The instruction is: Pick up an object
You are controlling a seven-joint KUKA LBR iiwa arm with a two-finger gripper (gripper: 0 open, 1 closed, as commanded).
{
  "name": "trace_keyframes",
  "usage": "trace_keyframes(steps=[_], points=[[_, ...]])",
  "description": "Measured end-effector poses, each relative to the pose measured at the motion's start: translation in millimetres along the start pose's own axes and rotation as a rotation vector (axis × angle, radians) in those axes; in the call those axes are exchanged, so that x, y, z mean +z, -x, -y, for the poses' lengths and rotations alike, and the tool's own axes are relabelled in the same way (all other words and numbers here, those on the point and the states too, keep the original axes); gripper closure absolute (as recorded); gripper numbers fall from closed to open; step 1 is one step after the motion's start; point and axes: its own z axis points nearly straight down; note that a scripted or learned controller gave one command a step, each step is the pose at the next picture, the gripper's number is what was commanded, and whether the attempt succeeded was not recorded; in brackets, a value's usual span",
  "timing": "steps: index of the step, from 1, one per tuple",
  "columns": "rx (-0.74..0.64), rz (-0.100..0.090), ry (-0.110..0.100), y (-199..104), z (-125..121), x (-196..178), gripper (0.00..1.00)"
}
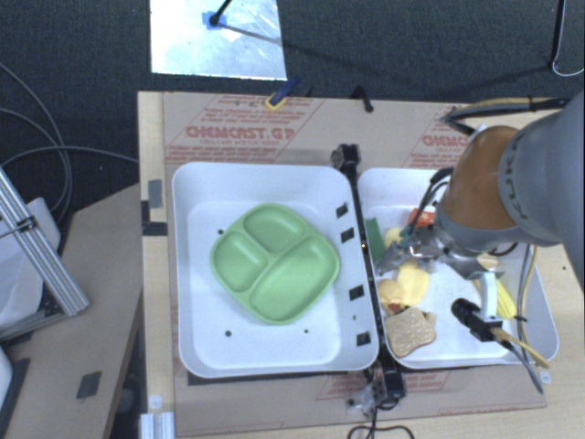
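Gripper (399, 256), finger state indeterminable, low over yellow food pieces (406, 286) in right bin (539, 337); crowded toys risk a glancing, failed grasp

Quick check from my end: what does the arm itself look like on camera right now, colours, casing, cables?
The arm is bulky and rounded, with a smooth grey casing and a wide orange band above the wrist. Below the band sits a grey metal wrist section leading to the gripper, which looks dark and metallic. Thin cables, dark and yellowish, trail beside it over the right bin.
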Motion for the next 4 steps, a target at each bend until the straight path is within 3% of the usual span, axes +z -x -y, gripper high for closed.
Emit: trace_keyframes(steps=[1,2,3,4], points=[[0.000,-0.005,0.005,-62,-21,-59,0.00],[0.006,0.002,0.002,-33,56,-102,0.00],[-0.004,0.001,0.007,-69,9,-101,0.00],[0.002,0.000,-0.001,-79,70,-100,0.00]])
